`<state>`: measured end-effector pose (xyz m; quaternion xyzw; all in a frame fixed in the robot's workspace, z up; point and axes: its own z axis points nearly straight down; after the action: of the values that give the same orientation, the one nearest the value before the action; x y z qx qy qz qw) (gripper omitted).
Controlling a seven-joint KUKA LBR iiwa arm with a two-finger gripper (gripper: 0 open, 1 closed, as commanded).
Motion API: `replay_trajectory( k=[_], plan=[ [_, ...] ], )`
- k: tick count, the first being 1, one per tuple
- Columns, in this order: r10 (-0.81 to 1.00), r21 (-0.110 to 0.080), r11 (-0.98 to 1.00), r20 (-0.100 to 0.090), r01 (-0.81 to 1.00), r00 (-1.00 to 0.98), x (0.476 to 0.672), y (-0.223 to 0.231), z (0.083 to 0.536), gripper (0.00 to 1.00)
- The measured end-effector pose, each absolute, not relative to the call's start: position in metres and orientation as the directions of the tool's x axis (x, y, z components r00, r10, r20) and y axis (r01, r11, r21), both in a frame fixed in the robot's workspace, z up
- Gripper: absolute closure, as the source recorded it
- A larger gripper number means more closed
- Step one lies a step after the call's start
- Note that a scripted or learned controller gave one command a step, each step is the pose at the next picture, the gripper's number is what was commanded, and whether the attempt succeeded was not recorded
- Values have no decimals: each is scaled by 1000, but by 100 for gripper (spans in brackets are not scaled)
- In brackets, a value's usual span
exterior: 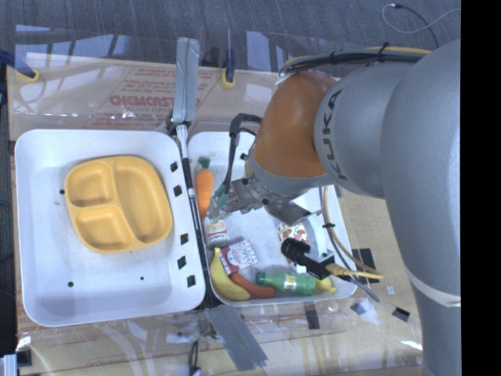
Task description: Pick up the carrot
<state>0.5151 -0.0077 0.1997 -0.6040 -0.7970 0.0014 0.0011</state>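
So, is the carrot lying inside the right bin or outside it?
Inside. The carrot lies flat in the right bin, along its left wall, green top pointing away from the camera.

carrot [204, 189] | orange, green top | lying lengthwise, top pointing away | right bin, against left wall

The arm [376, 124] hides the right bin's [205, 143] far side.

Bright, even light from above, no hard shadows. The left bin [39, 210] reads almost blown-out white, with soft shade under the plate [117, 204] toward 6 o'clock. Glare streaks the clear plastic sheet [94, 92] at 11 o'clock. The arm [376, 131], close to the lens at 3 o'clock, looks soft; the picture is slightly grainy.
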Motion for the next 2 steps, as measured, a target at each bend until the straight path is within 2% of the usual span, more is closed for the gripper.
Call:
replay_trajectory(
  k=[1, 2],
  plan=[
    [791, -1, 612, 0, 791, -612, 483, -59, 218, 100],
    [791, -1, 612, 0, 791, -612, 483, -59, 218, 0]
  ],
)
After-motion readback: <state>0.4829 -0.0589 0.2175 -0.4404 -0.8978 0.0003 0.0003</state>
